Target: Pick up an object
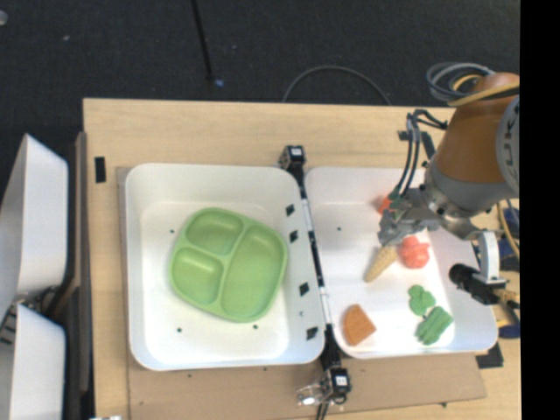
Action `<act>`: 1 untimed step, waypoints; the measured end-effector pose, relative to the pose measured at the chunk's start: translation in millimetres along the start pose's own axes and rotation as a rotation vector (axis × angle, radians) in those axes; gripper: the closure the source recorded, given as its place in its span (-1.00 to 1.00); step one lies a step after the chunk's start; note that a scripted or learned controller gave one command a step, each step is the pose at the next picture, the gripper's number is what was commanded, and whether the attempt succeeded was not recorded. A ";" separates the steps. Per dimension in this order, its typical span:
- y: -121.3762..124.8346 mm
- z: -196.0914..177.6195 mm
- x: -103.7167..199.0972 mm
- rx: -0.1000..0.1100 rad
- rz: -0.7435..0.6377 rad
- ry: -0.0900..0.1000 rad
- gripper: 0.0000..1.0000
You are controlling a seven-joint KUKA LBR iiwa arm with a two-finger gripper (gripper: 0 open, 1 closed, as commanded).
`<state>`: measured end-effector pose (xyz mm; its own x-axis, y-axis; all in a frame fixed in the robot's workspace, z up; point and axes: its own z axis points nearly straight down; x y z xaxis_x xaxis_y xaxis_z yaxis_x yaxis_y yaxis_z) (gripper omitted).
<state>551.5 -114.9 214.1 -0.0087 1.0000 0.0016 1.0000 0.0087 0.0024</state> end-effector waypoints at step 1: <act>20.9 -8.3 60.1 -0.001 0.000 0.000 1.00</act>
<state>571.9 -54.6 222.6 -0.0090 1.0000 0.0015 1.0000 0.0090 0.0032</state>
